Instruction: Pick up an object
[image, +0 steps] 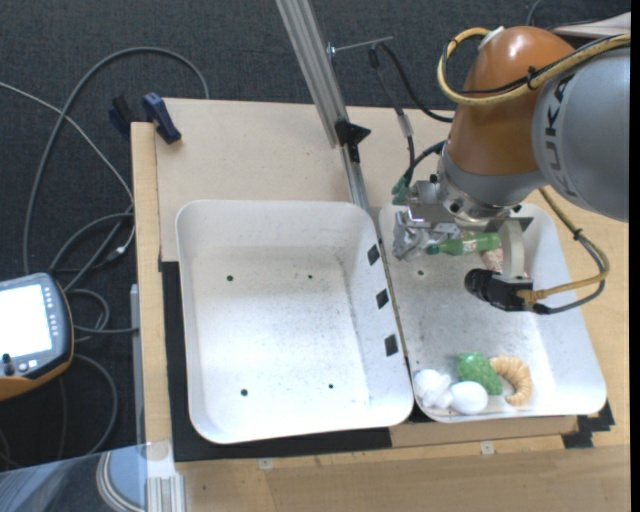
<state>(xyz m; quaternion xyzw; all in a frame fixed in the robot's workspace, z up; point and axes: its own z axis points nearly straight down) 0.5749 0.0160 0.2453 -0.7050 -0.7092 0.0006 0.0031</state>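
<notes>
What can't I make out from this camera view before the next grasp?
- End effector: too cluttered to tell whether it grips anything.
- Green item and tan item under the wrist: mostly covered by the arm.
- White objects in the right bin's near corner: too small to identify.

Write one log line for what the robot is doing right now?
arm: over right bin | claw: low at bin's far end | toys: green piece, white pieces, tan piece at near end | left bin: bare
</notes>
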